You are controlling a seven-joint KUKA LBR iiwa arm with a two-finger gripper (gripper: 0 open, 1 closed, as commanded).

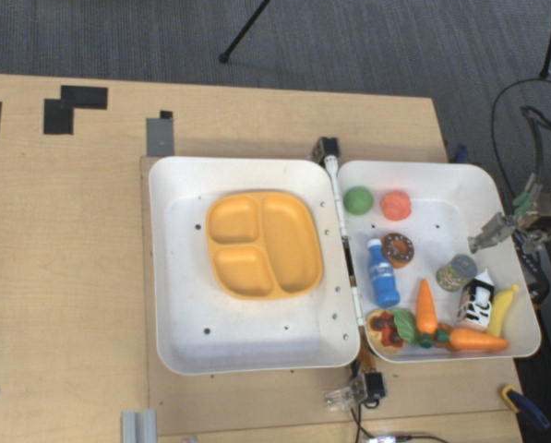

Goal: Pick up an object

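Since the task names no particular object, the likeliest target is whatever lies nearest the claw [485,238], and that looks to be the small grey can [457,272], lying in the right bin [446,181] toward its right wall. It sits just below and to the left of the claw in the camera view, near but not touching. Its round end faces up, so it offers no clear long axis. Just beside it to the lower right stands a black-and-white cow figure [477,304], with a yellow banana [502,309] lying against the bin's right edge, its length running up and down the frame.

Further left, an orange carrot [425,306] lies with its tip pointing up the frame, and a second carrot [476,341] lies crosswise along the bin's near wall. A blue bottle [382,273] lies lengthwise near the divider, a brown donut [398,248] beside it, with a green ball [357,200] and a red ball [396,205] toward the far wall.

The claw hangs at the bin's right rim, holding nothing; whether its fingers are spread or closed, I cannot tell. In the left bin [178,247] sits a yellow divided plate [261,245], and both bins rest on the wooden worktop [63,266].
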